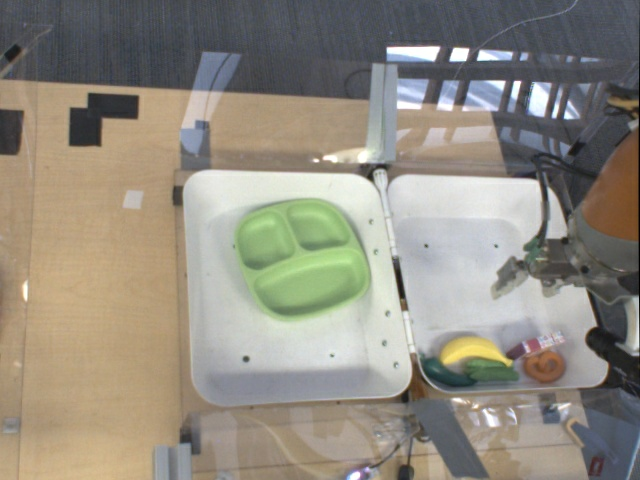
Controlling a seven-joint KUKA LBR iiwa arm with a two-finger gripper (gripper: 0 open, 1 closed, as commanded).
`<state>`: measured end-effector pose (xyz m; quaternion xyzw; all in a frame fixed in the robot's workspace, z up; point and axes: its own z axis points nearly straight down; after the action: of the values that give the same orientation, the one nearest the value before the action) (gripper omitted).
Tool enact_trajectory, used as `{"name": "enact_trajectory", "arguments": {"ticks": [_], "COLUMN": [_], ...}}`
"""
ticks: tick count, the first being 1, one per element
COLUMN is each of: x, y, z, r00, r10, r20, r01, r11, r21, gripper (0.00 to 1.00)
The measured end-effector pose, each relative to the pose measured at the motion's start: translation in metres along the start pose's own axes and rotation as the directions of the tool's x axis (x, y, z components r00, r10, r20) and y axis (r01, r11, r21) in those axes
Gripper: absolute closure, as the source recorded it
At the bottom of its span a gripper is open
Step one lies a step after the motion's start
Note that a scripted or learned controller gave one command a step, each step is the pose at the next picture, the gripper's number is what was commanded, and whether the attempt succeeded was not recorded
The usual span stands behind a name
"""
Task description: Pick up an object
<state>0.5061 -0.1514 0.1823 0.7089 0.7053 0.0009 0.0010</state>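
You are in the approach step: the gripper (522, 273) hovers released above the right bin (450, 218), holding nothing. Next, lower it toward the banana (474, 350) and close there.

Glossy green plastic plate (301, 258) in a smooth white bin (215, 368) (matt wooden bench (90, 298)).

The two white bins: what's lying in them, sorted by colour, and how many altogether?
Green: 2, the divided plate in the left bin and a dark green vegetable in the right bin
Yellow: 1, the banana
Orange-brown: 1, the round piece
Red and white: 1, the small tube-like item
Total: 5
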Motion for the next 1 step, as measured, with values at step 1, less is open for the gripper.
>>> {"name": "enact_trajectory", "arguments": {"ticks": [1], "x": [0.0417], "y": [0.0115], "z": [0.0873], "r00": [0.997], "r10": [-0.081], "r20": [0.0], "r01": [0.081], "r11": [0.997], "r21": [-0.003], "gripper": [0.0]}}
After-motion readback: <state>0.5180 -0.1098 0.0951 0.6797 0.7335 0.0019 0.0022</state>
